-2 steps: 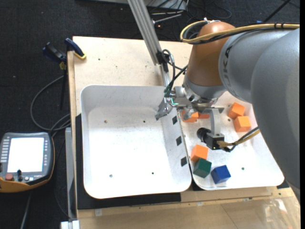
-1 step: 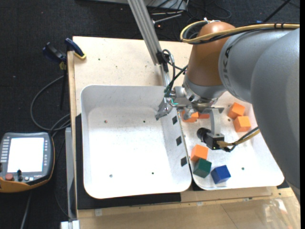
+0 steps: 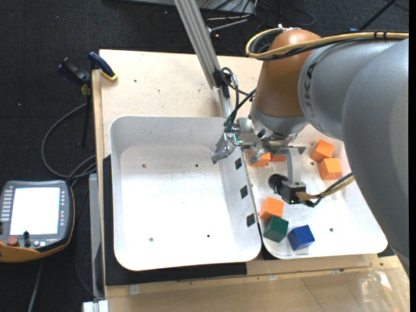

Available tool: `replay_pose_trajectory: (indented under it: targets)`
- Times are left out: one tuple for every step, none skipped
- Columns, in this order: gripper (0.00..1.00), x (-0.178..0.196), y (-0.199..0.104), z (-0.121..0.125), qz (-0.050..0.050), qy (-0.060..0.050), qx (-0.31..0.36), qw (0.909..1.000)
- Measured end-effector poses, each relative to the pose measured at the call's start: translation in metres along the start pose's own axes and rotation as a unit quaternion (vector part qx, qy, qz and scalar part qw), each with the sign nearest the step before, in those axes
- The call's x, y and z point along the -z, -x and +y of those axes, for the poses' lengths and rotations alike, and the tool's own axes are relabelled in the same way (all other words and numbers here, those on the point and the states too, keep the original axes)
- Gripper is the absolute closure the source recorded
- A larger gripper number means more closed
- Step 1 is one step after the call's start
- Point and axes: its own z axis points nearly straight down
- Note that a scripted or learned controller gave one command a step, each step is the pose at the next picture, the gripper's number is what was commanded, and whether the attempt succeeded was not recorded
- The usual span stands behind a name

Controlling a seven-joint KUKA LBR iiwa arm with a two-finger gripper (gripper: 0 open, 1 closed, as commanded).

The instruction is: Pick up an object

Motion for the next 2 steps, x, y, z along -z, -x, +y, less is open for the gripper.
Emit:
replay_pose_trajectory:
  targets:
    - [0.0,-0.001,0.04,-0.054,-0.001,-0.003,-0.002,1.0]
    - [1.0,0.009,0.038,-0.051,-0.001,0.0,0.001,1.0]
